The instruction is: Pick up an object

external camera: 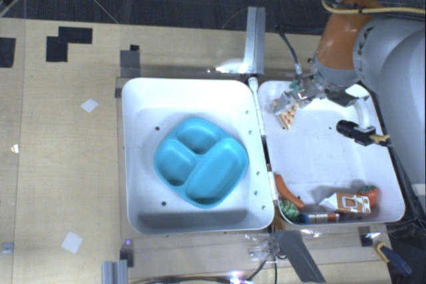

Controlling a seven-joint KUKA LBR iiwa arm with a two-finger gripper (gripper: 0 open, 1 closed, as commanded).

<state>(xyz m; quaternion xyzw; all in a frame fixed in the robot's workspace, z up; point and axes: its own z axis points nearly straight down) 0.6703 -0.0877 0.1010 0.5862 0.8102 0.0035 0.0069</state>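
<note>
Wooden counter (60,163), two bins; jaw state I cannot tell, gripper (291,103) over wafer-like item (287,118); I'd descend squarely.

I have one fixed camera, set above the bench (60,163) and looking down at a slant. It frames both white bins whole, the left bin (133,209) and the right bin (393,203), at middling range. Dark floor fills the far edge, and the arm (393,56) enters from the right.
</note>
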